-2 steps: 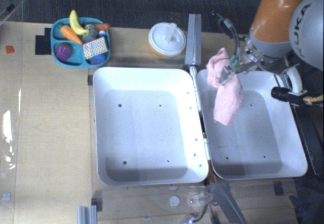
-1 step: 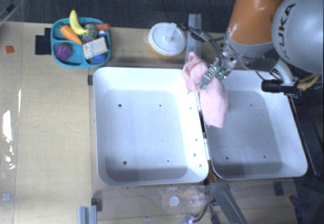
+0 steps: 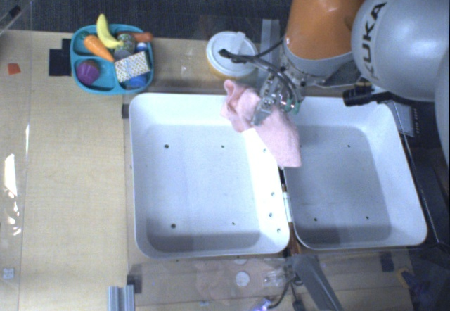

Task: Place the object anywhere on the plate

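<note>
The end effector [image 3: 271, 107] is clamped on the pink cloth [image 3: 271, 130]; most hangs loose and could snag the bin wall [image 3: 271, 183].

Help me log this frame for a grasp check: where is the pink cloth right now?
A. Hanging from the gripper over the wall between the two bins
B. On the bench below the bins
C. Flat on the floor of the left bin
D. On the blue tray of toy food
A: the pink cloth hangs from the gripper above the wall where the left bin meets the right bin.
</note>
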